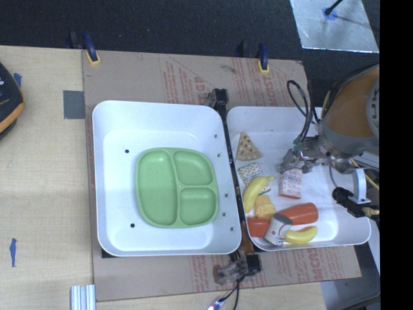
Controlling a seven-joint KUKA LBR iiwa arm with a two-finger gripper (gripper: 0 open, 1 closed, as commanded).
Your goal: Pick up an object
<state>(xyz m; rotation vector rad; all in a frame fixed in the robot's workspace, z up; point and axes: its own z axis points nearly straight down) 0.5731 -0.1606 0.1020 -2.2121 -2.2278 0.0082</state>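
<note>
Pincer of the grey arm hangs low inside the right shallow white bin, just above the small red-and-white packet; whether its fingers are open or closed cannot be told. Nothing is seen held. Judgement: the packet is the nearest candidate. Below that packet lies the orange-red cylinder, left of it the yellow banana toy. Descend squarely over the packet, clear of neighbours, before closing.

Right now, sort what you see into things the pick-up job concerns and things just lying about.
Job:
pincer
right bin
pizza slice
snack packet
banana
red sausage

Lying about:
left bin
green divided plate
blue clamps
cardboard sheet
</note>
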